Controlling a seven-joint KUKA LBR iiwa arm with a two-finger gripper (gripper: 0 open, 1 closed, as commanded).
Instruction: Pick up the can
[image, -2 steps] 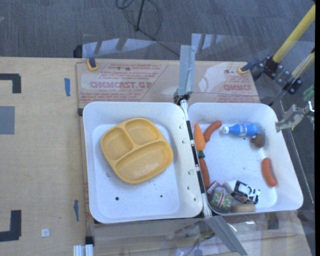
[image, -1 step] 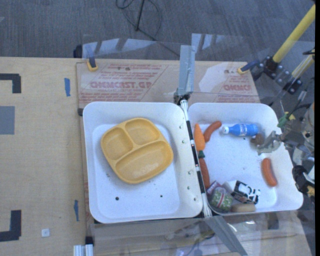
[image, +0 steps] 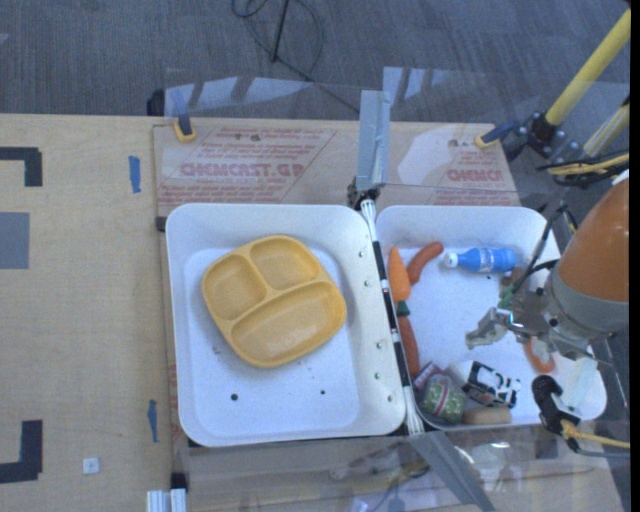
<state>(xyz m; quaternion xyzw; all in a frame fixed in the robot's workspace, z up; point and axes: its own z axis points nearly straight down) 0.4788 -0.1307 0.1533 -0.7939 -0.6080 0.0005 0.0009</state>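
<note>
We see the can (image: 441, 397) lying on its side in the near left corner of the right bin (image: 455, 222), tucked against the divider wall beside a carrot (image: 398, 276), which we judge makes a clean grasp awkward. The hand (image: 492, 326) hangs over the bin's middle, well apart from the can, near a small black-and-white object (image: 491, 381). Its prongs look spread with nothing between them. A blue water bottle (image: 483, 260) lies toward the far side; the left bin (image: 190, 225) carries a yellow divided plate (image: 274, 299).
</note>
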